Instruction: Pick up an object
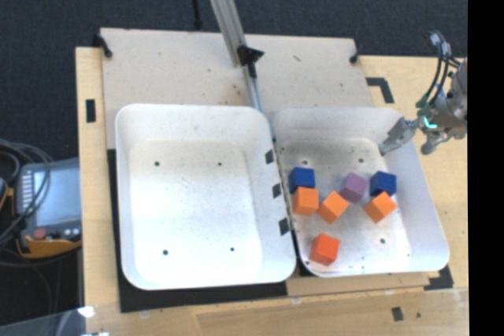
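Note:
Several small cubes lie in the right bin: a blue cube, an orange cube, another orange cube, a purple cube, a second blue cube, an orange cube below it, and a red-orange cube nearest the front. My gripper hangs over the right bin's far right corner, up and right of the cubes. Its two fingers are spread apart with nothing between them.
The left bin sits beside the right one, sharing a middle rim. A slanted metal pole rises behind the bins. A pendant with cables lies off the bench at the left.

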